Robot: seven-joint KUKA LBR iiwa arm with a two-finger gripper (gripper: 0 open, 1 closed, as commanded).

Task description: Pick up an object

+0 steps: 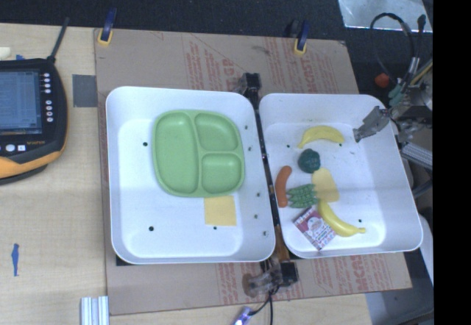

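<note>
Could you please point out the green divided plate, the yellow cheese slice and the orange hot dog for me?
green divided plate [174,152]: camera view, on the floor of its large left compartment.
yellow cheese slice [220,210]: camera view, on the middle of the flat square.
orange hot dog [282,185]: camera view, on the middle of its length.

Green plate [197,152] in left bin [121,169] (2 bananas [321,135] right).

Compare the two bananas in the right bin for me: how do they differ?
The upper banana lies near the bin's middle, arched like a hump with both ends down; the lower banana lies near the front wall, slanting down to the right. The upper one lies apart from the other items; the lower one lies against a red packet and a yellow piece. The lower one looks longer. Both are yellow and lie flat in the right bin.
</note>
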